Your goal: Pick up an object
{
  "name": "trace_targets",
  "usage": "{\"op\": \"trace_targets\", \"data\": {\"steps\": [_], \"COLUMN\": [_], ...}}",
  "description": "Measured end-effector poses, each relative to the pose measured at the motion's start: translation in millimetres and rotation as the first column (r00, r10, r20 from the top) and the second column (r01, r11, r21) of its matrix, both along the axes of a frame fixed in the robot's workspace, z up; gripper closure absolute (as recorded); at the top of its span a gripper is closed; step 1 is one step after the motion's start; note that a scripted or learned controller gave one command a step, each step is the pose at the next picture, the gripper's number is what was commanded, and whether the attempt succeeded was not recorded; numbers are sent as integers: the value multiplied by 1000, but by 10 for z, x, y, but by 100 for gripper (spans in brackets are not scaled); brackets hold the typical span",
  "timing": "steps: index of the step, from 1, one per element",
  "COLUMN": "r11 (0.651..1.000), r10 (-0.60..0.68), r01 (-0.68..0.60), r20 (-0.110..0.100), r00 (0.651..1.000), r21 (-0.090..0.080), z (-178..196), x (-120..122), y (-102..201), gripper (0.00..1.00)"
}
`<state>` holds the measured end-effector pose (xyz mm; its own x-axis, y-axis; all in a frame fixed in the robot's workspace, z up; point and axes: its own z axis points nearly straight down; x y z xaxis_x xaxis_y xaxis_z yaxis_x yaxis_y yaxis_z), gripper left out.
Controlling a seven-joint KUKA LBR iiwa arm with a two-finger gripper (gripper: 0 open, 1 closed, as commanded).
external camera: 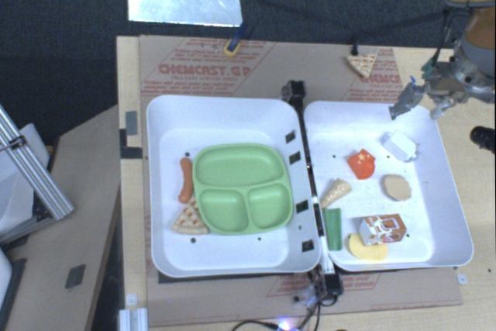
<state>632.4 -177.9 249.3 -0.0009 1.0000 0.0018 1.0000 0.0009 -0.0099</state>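
My gripper (422, 106) hangs over the far right corner of the right bin (453, 190), open, with nothing between its fingers. Just below it lies a white block (399, 145). Around the bin's middle sit a red piece (361, 163), a tan round biscuit (396, 187) and a cream cone (335, 191). Along the near side I see a green stick (333, 229), a small brown-and-white carton (382, 229) and a yellow banana (366, 248).
The left bin (163, 128) holds a green divided tray (240, 188), a sausage (186, 178) and a pizza slice (189, 219). Another slice (362, 63) lies on the cardboard behind the right bin. A black hinge strip (302, 167) runs between the bins.
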Motion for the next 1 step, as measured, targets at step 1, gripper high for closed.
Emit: {"op": "trace_targets", "data": {"steps": [1], "r11": [1000], "r10": [3], "r01": [-3], "r20": [12], "r00": [1000], "r21": [-2], "z": [76], "x": [22], "y": [6], "gripper": [0]}}
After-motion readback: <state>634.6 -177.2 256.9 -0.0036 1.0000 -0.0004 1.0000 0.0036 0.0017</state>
